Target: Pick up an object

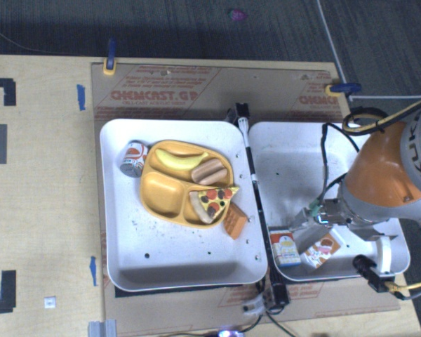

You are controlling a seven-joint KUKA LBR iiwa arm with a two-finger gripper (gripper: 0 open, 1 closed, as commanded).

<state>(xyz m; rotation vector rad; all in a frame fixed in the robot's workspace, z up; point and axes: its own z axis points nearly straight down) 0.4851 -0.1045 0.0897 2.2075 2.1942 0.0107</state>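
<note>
My gripper (309, 227) is low in the right bin (295, 153), near its front edge. Right under and beside it lie two small cartons: a white and blue one (285, 250) to its left and an orange and white one (322, 250) to its front right. The arm's grey wrist and orange band (382, 170) cover the right part of this bin. I see nothing lifted off the bin floor.
The left bin (126, 251) holds a yellow divided plate (161, 192) with a banana (174, 159), a hot dog (209, 169) and a pizza slice (212, 202). A small can (132, 157) lies at its back left, a brown cracker (235, 222) by the plate's right edge.
</note>
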